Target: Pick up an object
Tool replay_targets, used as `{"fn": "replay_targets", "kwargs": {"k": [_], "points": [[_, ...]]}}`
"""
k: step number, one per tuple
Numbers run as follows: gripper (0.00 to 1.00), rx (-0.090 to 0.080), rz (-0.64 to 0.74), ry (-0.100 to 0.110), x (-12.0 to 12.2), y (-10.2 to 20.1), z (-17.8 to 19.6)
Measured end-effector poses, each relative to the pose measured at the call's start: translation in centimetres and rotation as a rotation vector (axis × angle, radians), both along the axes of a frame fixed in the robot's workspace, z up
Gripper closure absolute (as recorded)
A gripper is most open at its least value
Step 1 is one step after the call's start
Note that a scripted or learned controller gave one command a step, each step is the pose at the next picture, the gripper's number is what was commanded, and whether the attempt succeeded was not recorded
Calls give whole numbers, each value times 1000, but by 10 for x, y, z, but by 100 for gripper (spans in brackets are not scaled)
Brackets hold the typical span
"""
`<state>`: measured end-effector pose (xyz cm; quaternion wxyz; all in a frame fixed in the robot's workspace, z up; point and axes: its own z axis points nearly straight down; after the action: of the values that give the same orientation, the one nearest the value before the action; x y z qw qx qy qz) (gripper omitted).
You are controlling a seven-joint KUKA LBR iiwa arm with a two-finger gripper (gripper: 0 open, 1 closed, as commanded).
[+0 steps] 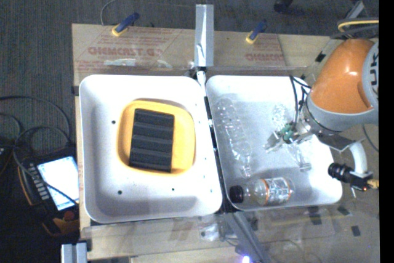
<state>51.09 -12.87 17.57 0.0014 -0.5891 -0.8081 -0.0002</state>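
My gripper reaches down into the right bin from under the orange-banded wrist, over the bin's right-hand middle. A small green and clear item lies right at the gripper; whether it is held is unclear. A clear crumpled plastic bottle lies along the right bin's left side. At that bin's front edge a clear bottle with a black cap lies on its side. In the left bin rests a yellow pad topped by a black ridged block.
A metal post stands at the back between the bins. Two blue-and-yellow clamps hold the cardboard sheet behind them. A lit tablet and cables lie on the floor at left.
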Motion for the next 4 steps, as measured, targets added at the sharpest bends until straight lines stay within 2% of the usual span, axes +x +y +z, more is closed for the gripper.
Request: {"fn": "replay_targets", "kwargs": {"k": [1, 2, 3, 4], "points": [[0, -1, -139, -1, 22, -28, -9], [0, 0, -144, 1, -27, 9, 21], [0, -7, -622, 1, 16, -87, 20], [0, -4, -577, 0, 21, -3, 71]]}}
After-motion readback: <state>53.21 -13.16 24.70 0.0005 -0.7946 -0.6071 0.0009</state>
